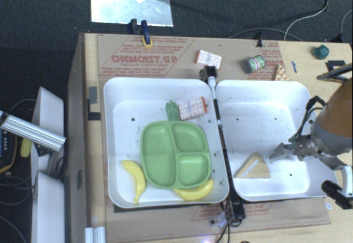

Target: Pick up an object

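Observation:
A tan wedge-shaped piece (253,168) lies flat near the front left of the right bin (259,120). My gripper (282,151) hangs low over that bin, just right of the wedge and slightly behind it, its tip pointing left toward it. A small gap separates the two, and nothing is seen held. The grey and orange arm (333,126) comes in from the right edge. In the left bin (126,109) sit a green divided plate (175,153), two yellow bananas (135,178) (194,191), a red-and-white packet (192,107) and a small green item (172,110).
On the cardboard behind the bins lie a white packet (208,59), a small can (255,63) and a teal ball (321,51). The ridge between the bins (219,126) runs just left of the wedge. Bare floor of the right bin stretches behind the gripper.

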Motion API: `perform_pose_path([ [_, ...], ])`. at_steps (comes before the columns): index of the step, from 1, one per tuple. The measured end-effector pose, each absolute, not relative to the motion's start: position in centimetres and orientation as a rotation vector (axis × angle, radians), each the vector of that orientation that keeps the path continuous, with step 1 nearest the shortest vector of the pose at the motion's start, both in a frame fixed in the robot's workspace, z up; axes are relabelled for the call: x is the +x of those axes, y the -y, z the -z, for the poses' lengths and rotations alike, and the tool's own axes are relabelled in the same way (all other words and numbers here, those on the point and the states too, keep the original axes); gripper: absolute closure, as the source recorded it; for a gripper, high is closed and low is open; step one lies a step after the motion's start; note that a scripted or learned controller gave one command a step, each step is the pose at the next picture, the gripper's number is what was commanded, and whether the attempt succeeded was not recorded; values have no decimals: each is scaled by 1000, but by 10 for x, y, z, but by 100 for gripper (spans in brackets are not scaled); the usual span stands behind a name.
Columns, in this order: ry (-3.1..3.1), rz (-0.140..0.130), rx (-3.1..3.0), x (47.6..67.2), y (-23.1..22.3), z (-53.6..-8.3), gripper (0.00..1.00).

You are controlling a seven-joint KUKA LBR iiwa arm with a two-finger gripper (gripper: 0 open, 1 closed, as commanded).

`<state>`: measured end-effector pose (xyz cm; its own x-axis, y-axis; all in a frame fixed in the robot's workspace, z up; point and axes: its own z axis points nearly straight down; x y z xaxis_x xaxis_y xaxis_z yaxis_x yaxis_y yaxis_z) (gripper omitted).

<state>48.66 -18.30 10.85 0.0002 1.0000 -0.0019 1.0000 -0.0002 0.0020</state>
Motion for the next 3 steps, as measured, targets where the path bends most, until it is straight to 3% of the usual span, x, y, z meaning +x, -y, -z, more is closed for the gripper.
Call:
perform_pose_path([
  [1,-2225,-5,2215,502,105,-159,0],
  [3,-2223,0,2220,498,105,-105,0],
])
